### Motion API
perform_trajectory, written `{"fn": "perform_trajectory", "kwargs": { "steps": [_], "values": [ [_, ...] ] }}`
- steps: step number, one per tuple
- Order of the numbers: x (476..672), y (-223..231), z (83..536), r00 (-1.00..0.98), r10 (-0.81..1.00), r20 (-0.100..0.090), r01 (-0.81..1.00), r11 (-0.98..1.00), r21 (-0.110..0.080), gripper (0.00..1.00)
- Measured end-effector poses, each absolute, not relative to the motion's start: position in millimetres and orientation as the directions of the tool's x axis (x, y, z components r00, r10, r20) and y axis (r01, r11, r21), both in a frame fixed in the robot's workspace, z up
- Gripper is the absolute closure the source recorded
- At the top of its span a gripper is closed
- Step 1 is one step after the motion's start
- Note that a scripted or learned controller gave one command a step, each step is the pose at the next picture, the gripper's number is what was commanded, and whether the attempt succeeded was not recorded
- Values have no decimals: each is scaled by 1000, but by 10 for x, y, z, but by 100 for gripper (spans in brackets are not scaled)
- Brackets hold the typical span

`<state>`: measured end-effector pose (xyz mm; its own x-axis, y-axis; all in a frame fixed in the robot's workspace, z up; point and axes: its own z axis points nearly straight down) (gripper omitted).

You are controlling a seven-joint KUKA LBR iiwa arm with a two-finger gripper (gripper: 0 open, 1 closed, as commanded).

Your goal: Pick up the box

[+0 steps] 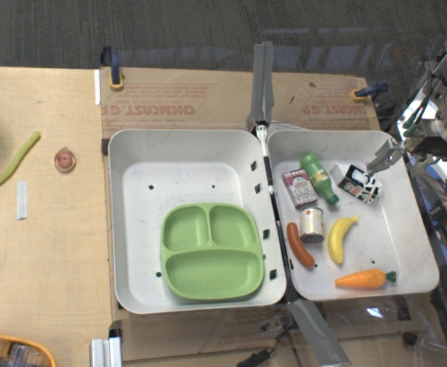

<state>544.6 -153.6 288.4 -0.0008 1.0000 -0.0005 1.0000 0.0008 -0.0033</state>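
The jaws sit at about two o'clock in the right bin, just beside one small black-and-white object, and how far apart they stand cannot be told, nor is anything seen held between them. Outward from there the same bin holds one green bottle, one box lying flat at about ten o'clock beside the bottle, one can, one banana, one sausage and one carrot. The left bin holds one green divided plate, on the one worktop carrying two bins.
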Motion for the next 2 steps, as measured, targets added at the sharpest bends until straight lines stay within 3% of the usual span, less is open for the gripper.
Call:
{"fn": "perform_trajectory", "kwargs": {
  "steps": [1,2],
  "values": [
    [5694,-929,1443,240,971,-1,971,-240,-4,0],
    [5828,-934,970,146,989,1,989,-146,6,0]
  ]
}}
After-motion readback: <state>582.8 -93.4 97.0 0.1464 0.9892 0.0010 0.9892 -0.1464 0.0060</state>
